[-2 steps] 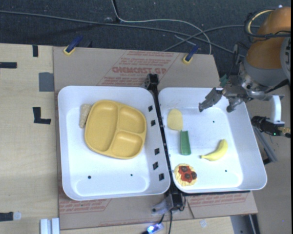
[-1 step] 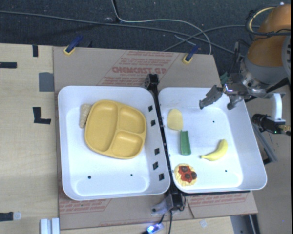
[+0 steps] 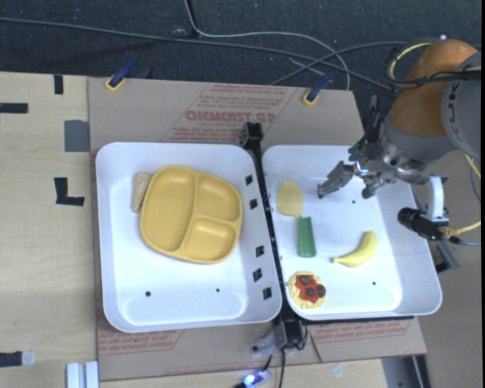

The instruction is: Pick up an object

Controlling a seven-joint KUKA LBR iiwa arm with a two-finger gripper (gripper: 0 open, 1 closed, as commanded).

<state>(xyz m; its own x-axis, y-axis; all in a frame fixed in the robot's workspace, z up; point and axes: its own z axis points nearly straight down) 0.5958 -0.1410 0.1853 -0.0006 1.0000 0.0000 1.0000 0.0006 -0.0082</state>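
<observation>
My gripper (image 3: 352,185) hangs over the upper middle of the right bin (image 3: 412,293), open, with nothing between its fingers. Left of it lies a pale yellow round piece (image 3: 289,198). Below that a green stick (image 3: 306,237) lies upright on the bin floor. A yellow banana (image 3: 357,250) rests lower right of the gripper. A small pizza slice with red dots (image 3: 307,290) sits near the bin's front edge. All of these lie apart from the fingers.
The left bin (image 3: 117,289) holds a yellow divided plate (image 3: 191,213) with a tan sponge-like piece (image 3: 139,191) tucked at its left edge. A black clip divider (image 3: 259,217) joins the bins. Cables run across the dark floor behind the bench.
</observation>
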